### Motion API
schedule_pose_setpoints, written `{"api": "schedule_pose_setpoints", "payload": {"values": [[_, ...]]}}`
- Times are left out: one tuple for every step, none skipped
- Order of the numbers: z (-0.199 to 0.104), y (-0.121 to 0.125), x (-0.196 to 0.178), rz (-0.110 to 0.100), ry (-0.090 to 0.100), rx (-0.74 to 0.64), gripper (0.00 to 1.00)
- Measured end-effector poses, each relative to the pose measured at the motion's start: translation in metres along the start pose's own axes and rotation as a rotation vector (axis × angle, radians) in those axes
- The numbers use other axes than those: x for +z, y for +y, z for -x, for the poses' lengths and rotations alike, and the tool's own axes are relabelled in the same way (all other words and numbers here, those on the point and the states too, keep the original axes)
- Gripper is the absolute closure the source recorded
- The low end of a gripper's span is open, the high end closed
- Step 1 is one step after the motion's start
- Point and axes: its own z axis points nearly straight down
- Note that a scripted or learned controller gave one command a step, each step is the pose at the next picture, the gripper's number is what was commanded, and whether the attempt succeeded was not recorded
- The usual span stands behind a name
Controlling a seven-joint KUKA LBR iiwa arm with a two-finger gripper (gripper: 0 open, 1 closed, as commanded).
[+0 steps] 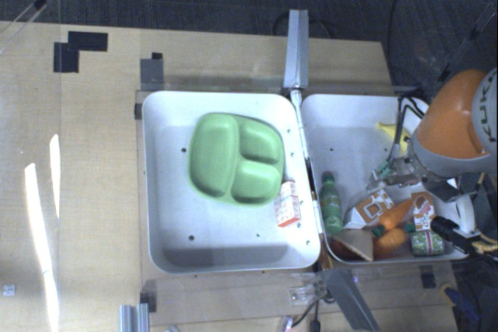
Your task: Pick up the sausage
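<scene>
The arm's orange band [451, 120] hangs over the right side of the right bin [342, 128]. Below it, the gripper [391, 171] reaches down toward a pile of items in the bin's front right corner. A dark brown, sausage-like piece [355, 246] lies against the bin's front wall, to the front left of the gripper and apart from it. I see nothing held in the gripper.
The pile holds a green bottle [331, 202], a brown-and-white packet [375, 206], an orange carrot-like piece [395, 215] and a green can [426, 243]. The left bin [167, 245] holds a green compartment plate [236, 157] and a small carton [288, 207].
</scene>
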Motion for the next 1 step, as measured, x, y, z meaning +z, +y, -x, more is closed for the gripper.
{"api": "schedule_pose_setpoints", "payload": {"values": [[0.0000, -0.0001, 0.0000, 0.000, 0.000, 0.000, 0.00]]}}
